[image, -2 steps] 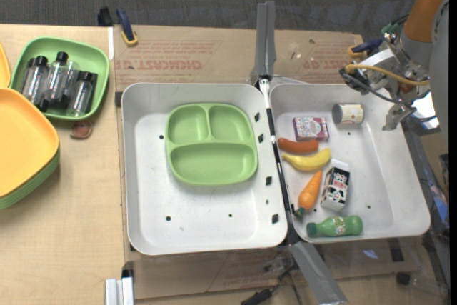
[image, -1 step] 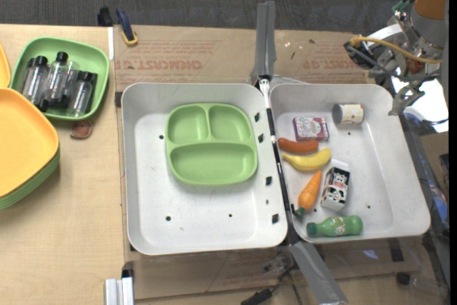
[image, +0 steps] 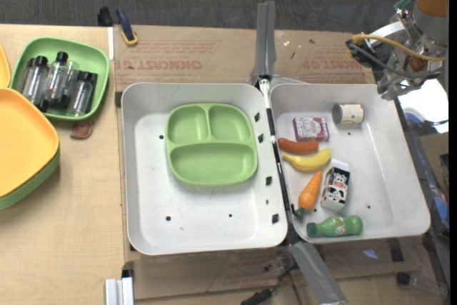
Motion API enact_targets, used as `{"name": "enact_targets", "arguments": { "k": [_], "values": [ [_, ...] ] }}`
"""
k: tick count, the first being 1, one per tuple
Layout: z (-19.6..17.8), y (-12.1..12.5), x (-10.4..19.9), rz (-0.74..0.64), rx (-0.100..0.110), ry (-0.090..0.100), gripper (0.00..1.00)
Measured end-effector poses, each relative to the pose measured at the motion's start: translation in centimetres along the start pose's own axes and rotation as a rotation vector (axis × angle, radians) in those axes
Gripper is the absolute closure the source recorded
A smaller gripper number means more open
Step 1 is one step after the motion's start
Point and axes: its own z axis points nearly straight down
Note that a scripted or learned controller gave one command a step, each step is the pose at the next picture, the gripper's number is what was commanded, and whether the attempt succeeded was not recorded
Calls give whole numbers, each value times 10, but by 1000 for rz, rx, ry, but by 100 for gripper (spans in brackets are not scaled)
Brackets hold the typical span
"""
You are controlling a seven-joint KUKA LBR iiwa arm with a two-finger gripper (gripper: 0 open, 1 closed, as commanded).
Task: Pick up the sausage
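Sausage lies untouched in the right bin, near that bin's left wall, a reddish-brown roll stretched left to right. A banana sits just below it, touching or nearly so, and a small pink carton sits just above. Lower down are a carrot, a milk carton and a green bottle; a small white cup lies on its side toward the bin's far edge. The left bin holds a green divided plate. The gripper hangs at the upper right, over the far right corner of the right bin, well apart from the sausage, with nothing seen between its fingers; whether the jaws are open or closed cannot be told through the cables and glare. By my reading nothing of the pick is done: the reach across, the descent, the grasp and the lift all remain.
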Motion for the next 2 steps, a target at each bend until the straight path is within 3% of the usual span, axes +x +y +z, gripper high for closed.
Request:
{"name": "enact_targets", "arguments": {
  "k": [2],
  "values": [
    [-15,1,-1,-6,2,-7,100]
  ]
}}
